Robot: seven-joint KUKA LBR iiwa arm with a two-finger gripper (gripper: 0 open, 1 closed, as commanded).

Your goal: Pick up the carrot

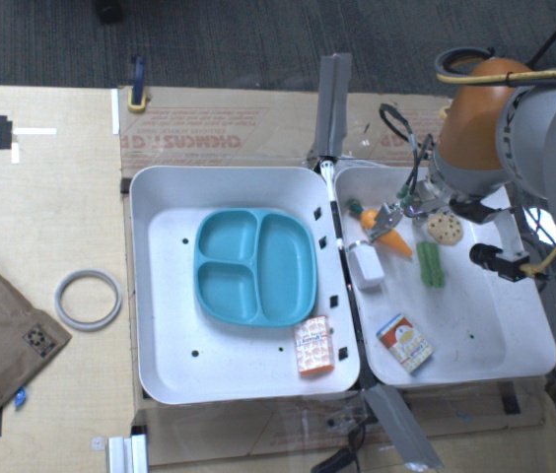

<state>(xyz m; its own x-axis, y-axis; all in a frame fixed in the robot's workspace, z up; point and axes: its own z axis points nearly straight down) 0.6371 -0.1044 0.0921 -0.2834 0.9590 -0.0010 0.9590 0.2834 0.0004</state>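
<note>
The carrot (pixel 397 241) is orange with a green top and lies slanted in the upper left part of the right bin (pixel 475 363). My gripper (pixel 392 219) is down at the carrot's middle, right over it and apparently touching it. The grey wrist with its orange band (pixel 475 116) reaches in from the upper right and hides the bin's far right corner. The gripper covers part of the carrot.
Close around the carrot lie a white block (pixel 365 267), a green stick (pixel 430 264) and a round cookie (pixel 444 228). A small box (pixel 403 343) sits nearer the front. The left bin (pixel 160 343) holds a teal divided plate (pixel 256 266) and a snack box (pixel 313 346).
</note>
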